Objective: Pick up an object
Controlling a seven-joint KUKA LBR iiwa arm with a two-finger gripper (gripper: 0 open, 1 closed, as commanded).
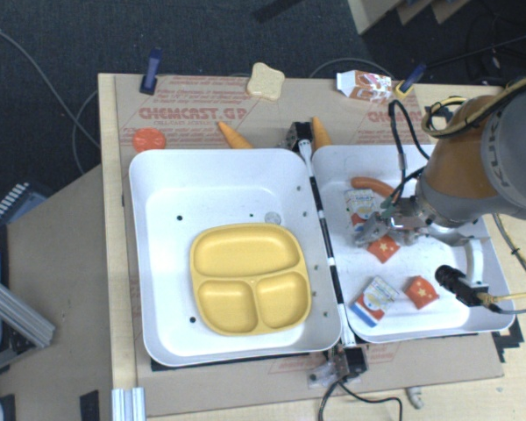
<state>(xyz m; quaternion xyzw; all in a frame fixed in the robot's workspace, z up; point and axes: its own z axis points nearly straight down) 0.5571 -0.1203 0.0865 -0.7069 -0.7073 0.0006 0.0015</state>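
Note:
My gripper [374, 227] reaches in from the right and sits low in the right bin [482, 319], over its left middle. Just below its tip lies a red block [384, 249], very close to it or touching. A white packet [361, 203] and an orange sausage [371, 184] lie just behind the tip. Nearer the front of this bin are a second red block [422, 292] and a small white carton with blue and red print [374, 298]. The grey arm with its orange band [460, 160] hides the bin's right rear part.
The left bin [158, 191] holds a yellow divided tray [249, 276]. Behind the bins on the cardboard lie a bread slice [266, 80], two carrot pieces [234, 135], an orange disc [146, 139], a blue clip [151, 70] and a small carton [364, 84]. Cables run along the right.

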